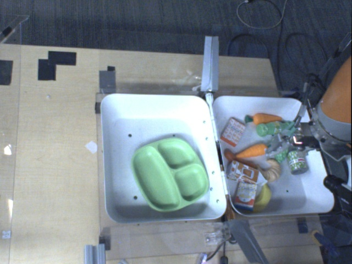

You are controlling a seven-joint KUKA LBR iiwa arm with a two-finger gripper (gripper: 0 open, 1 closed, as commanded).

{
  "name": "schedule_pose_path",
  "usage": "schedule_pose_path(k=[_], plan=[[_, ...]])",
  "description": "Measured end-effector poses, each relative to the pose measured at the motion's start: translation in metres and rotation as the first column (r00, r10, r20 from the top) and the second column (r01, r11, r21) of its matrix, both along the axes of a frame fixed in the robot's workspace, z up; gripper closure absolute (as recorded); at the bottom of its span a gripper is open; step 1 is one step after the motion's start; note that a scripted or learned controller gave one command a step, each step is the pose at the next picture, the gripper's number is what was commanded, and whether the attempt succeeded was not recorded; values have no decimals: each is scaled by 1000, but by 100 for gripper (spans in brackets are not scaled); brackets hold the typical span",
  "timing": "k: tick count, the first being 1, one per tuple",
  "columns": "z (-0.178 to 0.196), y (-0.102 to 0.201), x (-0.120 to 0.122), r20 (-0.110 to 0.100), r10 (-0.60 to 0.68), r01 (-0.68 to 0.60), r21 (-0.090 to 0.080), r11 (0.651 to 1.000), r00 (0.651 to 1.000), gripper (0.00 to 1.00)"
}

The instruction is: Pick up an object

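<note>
no label on the cartons (233,131) was legible, the gripper (286,142) hung over toys at three o'clock in the right bin (313,197), its grip impossible to judge, on a pale wooden bench (55,158).

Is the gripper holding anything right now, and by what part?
Cannot tell. The gripper sits low among the toys in the right bin, beside a carrot, but no grasp is visible.

A pale wooden bench (49,164) stands on dark grey carpet (137,10), where black cables (264,10) loop.
</note>
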State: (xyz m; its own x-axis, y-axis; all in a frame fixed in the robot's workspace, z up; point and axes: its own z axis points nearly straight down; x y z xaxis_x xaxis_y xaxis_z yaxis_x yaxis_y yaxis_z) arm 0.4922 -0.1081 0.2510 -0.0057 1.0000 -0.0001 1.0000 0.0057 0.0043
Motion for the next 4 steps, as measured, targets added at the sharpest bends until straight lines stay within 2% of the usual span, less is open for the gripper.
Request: schedule_pose_path(k=[1, 2, 3, 4], plan=[[-128, 13, 2, 19, 202, -202, -7, 979, 979, 0], [-116, 15, 5, 26, 205, -205, -6, 979, 978, 100], [-105, 15, 7, 32, 206, -206, -8, 978, 978, 100], [-141, -15, 1, 12, 245, -245, -6, 970, 970, 100]])
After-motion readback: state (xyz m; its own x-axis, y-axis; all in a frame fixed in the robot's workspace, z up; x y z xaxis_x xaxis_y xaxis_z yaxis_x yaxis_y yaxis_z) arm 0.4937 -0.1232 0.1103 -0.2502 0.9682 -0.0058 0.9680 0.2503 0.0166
